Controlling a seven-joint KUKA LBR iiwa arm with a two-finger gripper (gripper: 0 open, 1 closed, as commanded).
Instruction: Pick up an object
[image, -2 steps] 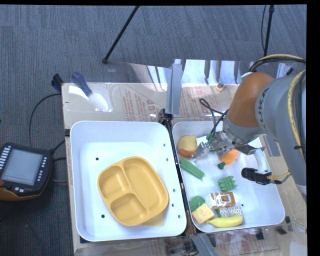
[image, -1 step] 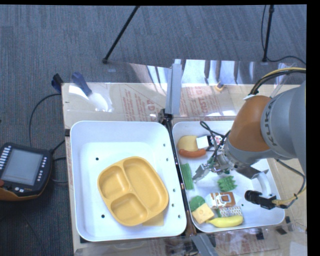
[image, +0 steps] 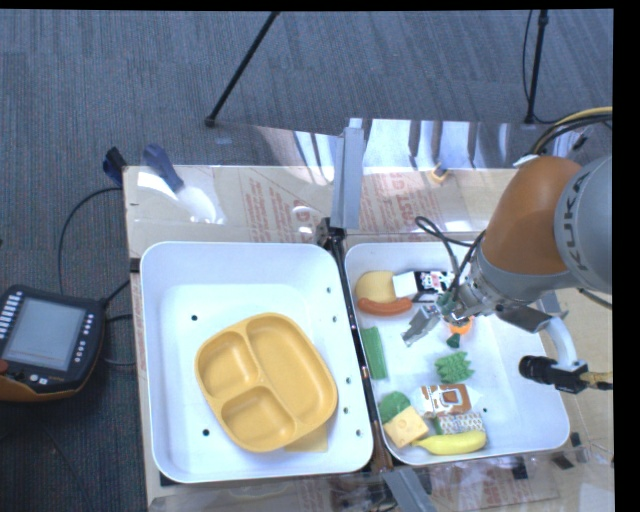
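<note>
While poised low over the right bin (image: 545, 425), gripper (image: 425, 322) with fingers parted and nothing between them; orange piece (image: 459, 325) just right, hot dog (image: 375, 291) left, green strip (image: 373, 352) below-left.

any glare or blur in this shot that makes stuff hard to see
In the camera view, strong glare streaks the shiny panel behind the bins and the clear sheet at the bench's back left; the two-finger gripper is slightly soft; the yellow three-compartment plastic tray is evenly lit and sharp.
</note>
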